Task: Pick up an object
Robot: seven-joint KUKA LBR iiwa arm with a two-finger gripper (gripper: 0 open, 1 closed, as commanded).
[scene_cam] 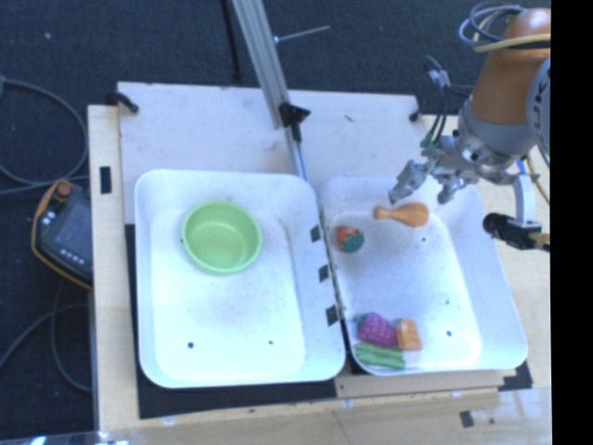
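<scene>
Here the claw [428, 185] hangs over the far end of the right bin [491, 286], its two fingers spread apart with nothing between them. The nearest candidate, a tan drumstick-shaped toy [404, 214], lies on the bin floor just below the fingers, seemingly not yet touched. A small round red-and-green toy [349, 238] sits near the bin's left wall, and a purple, an orange and a green piece cluster at the near edge. The left bin [157, 276] holds a green bowl [221, 236]. The step looks like the approach before a grasp. Next the arm would likely need to drop straight down, straddle the drumstick's thick end, then pinch.
</scene>
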